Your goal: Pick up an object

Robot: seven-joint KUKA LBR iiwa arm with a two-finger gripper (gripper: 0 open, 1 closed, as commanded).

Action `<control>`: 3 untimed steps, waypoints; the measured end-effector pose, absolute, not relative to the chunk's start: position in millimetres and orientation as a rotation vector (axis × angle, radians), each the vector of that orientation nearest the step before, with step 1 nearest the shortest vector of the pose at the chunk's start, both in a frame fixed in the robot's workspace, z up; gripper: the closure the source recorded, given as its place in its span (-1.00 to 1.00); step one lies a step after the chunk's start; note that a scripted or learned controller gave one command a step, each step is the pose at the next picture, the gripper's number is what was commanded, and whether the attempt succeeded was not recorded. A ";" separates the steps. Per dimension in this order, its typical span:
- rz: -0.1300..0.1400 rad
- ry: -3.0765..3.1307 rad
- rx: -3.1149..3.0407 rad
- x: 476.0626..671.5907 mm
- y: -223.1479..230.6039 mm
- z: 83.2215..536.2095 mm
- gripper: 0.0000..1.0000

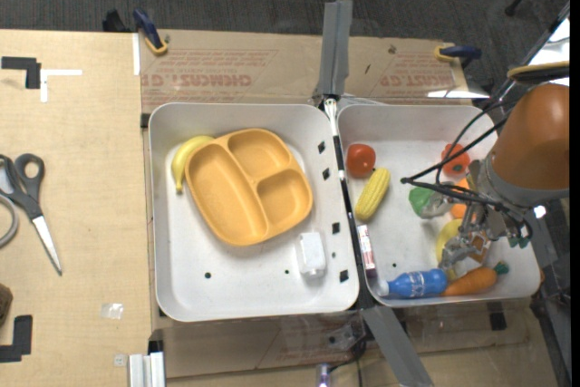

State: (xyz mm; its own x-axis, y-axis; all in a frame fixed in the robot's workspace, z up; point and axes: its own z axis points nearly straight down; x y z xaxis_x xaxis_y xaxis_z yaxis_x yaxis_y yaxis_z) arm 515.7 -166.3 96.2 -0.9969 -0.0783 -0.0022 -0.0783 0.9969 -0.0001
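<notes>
A: Two white bins side by side. The left bin (172, 285) carries a big orange tray (246, 186), a banana (186, 157) tucked at the tray's nine o'clock, and a small white block (311, 252) at its five o'clock.

B: And the arm (535, 145) is over the right bin (399, 136), coming in from three o'clock!

A: Right, the gripper (471, 240) hangs low at that bin's four o'clock, above a crowded patch. Whether its grip is wide or narrow, I cannot tell; cables and clutter mask it.

B: Targets?

A: A blue bottle (417, 284) and a carrot (473, 280) lie along the six o'clock wall, just beside the gripper. A green piece (424, 200) sits at its ten o'clock. Corn (372, 193) and a tomato (361, 159) sit well apart, near the bin's nine o'clock wall.

B: So which step?

A: Looks like the reach, nothing visibly between the fingers. My call: the next move needs one item singled out, the carrot likeliest, then a clean closure and a straight lift.
</notes>
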 end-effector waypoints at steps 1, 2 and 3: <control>-0.001 3.134 -0.123 517.2 -166.3 105.7 1.00; 0.000 3.128 0.235 551.6 -136.9 178.1 1.00; 0.000 3.135 0.109 592.4 -111.9 245.5 1.00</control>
